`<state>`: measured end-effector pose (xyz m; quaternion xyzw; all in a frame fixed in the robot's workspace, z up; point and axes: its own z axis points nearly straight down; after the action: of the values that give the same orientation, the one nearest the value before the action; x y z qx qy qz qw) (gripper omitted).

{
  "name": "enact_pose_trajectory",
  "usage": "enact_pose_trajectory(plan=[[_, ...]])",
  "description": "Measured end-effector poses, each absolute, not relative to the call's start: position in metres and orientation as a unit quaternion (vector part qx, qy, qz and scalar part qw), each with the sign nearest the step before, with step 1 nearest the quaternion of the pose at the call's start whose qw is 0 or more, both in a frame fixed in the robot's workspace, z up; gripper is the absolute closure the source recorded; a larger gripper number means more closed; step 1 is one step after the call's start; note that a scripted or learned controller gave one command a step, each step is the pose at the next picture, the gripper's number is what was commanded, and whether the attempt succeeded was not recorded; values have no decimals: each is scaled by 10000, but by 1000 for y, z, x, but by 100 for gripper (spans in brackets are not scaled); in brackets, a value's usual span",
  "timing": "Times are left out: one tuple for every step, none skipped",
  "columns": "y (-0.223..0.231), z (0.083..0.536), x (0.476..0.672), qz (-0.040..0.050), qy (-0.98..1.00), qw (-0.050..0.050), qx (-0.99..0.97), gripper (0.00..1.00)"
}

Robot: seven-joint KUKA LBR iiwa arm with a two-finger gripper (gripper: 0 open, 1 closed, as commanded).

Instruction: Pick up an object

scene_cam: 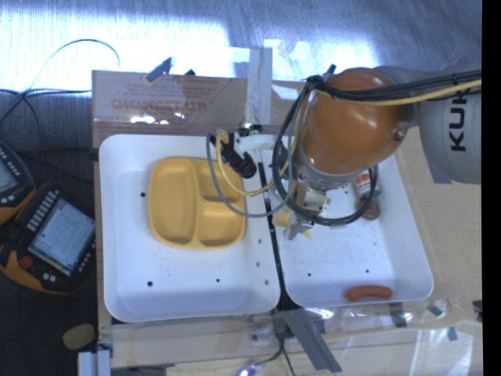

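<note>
You are watching the jaws (301, 227) hanging near the right white bin's (407, 269) left wall, their state impossible to tell; the small red sausage-shaped object (369, 293) is lying crosswise by the front-right corner.

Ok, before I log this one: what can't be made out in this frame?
- Gripper: the orange wrist band and cables cover it from above, so its state and any grasp are unreadable.
- Small yellow piece under the wrist: mostly covered, identity unclear.
- Small red-and-white cylindrical container in the right white bin: half hidden behind the arm.
- Brown round object beside it: too small to identify.
</note>
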<state>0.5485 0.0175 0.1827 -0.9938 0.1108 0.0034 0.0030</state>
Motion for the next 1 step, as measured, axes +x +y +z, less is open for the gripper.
enact_pose_trajectory(plan=[[48,211,508,29,2756,12,-9613,100]])
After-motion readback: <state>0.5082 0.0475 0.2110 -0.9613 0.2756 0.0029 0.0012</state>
